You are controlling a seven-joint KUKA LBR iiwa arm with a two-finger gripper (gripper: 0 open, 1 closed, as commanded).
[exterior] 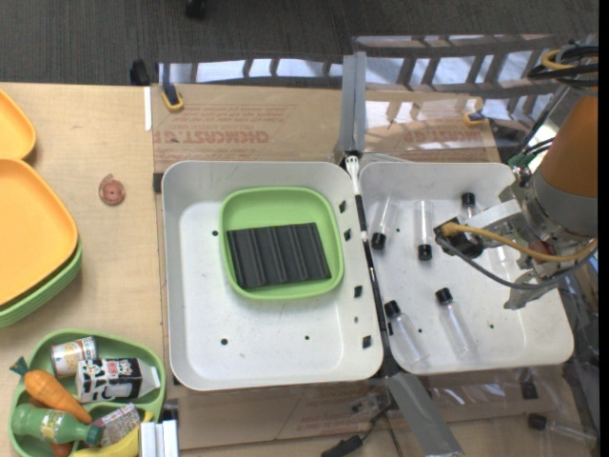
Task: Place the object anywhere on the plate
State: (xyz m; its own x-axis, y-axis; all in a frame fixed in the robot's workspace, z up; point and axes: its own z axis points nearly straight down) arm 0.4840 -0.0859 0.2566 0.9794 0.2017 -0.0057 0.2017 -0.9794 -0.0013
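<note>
While the arm (574, 165) hangs over the right bin (495, 358), its gripper (526, 289) sits above scattered black-capped tubes (454, 322) — released or clenched, cannot tell. Dark ribbed slab (281, 255) lies flat on the green plate (276, 199) — left bin (190, 293).

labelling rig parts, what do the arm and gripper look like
The arm is grey and rounded, with a broad orange band above the wrist. The gripper below it is pale grey metal. No markings can be made out.
</note>
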